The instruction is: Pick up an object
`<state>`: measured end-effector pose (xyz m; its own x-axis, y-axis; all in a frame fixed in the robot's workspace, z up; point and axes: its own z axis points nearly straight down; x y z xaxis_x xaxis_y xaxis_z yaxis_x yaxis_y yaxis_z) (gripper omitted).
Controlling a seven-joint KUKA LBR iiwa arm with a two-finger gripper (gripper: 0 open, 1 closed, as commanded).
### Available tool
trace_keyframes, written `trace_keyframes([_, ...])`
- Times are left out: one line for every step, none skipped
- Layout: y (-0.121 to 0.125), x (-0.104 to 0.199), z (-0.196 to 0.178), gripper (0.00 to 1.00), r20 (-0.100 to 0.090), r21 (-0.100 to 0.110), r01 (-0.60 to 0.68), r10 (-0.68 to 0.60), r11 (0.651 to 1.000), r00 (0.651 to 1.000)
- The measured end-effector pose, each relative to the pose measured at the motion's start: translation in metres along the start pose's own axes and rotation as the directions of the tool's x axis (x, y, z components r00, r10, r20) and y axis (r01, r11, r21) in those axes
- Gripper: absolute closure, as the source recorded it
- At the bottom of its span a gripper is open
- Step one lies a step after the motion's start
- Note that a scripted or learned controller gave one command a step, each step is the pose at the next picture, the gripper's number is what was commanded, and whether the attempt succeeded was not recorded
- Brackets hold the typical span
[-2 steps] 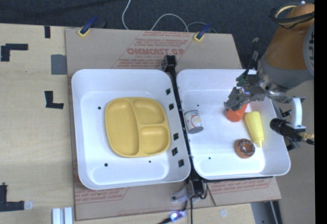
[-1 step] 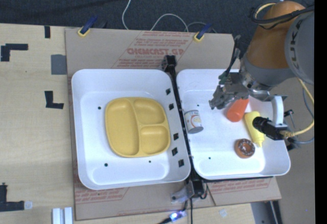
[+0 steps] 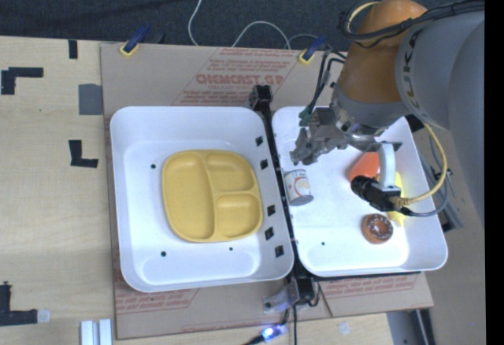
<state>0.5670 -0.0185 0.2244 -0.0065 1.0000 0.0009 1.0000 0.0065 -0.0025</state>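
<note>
A small silver can is lying in the right bin, close to its left wall and just below the gripper. The gripper is hanging over the bin's upper left part, nothing showing between its fingers; whether they are apart or together, I cannot tell. Right of the can, an orange object and a yellow piece are sitting partly behind the arm's cables, with a chocolate doughnut nearer the front. A yellow divided tray is resting in the left bin.
</note>
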Motion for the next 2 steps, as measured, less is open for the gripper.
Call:
trace_keyframes([0.016,0.046,-0.006,1.00,0.000,-0.002,0.000,0.000,1.000,1.000])
trace_keyframes([0.021,0.103,-0.011,1.00,-0.001,-0.002,0.001,-0.001,1.000,1.000])
